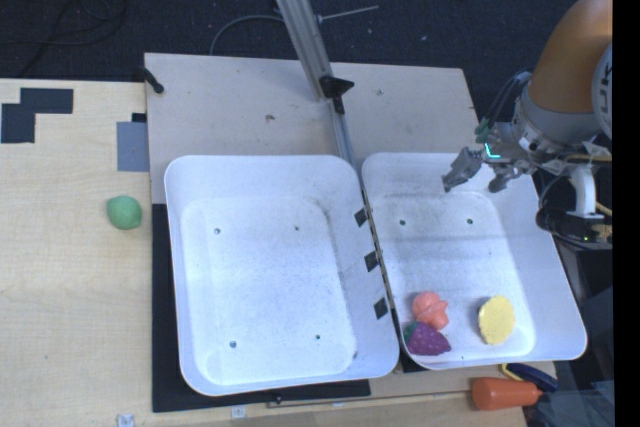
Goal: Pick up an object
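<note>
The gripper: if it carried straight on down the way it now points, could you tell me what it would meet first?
Probably the bare floor of the right bin: the gripper hangs over its far end, well short of the toys at the near end. Depth is uncertain.

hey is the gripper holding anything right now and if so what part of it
Nothing is held. The two-finger gripper hangs open above the right white bin's far end, apart from the toys at its near end.

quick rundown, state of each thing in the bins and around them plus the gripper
gripper: above the far end of the right bin, fingers apart, holding nothing
right bin: holds three things at its near end
orange-pink object: lying in right bin, touching the purple one
purple object: lying in right bin
yellow object: lying apart from the others
green ball: on the bench, outside the bins
</note>
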`<state>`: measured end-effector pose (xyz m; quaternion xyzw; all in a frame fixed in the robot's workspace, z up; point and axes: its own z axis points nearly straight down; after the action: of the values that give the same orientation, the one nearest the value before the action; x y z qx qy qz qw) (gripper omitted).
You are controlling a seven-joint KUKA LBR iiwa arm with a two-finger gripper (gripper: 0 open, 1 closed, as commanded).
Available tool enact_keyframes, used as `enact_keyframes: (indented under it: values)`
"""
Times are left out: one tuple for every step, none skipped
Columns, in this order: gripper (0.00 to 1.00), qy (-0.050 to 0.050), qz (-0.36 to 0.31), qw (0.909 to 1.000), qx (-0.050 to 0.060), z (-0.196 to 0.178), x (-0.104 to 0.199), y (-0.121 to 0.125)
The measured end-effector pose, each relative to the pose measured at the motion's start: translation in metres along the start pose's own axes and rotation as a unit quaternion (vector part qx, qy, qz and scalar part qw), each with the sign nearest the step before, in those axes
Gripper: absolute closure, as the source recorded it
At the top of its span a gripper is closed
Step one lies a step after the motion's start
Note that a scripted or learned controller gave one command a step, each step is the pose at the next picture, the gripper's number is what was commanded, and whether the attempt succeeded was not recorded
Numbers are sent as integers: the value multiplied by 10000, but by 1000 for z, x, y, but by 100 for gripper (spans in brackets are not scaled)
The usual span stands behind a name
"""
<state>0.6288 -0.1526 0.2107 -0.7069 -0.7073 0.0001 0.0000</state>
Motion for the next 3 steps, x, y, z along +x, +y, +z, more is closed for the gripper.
enact_keyframes:
  values:
    - [0,0,0,10000,0,0,0,0]
    - [0,5,-1,10000,25,63,3,2]
    - [0,5,0,10000,25,116,4,0]
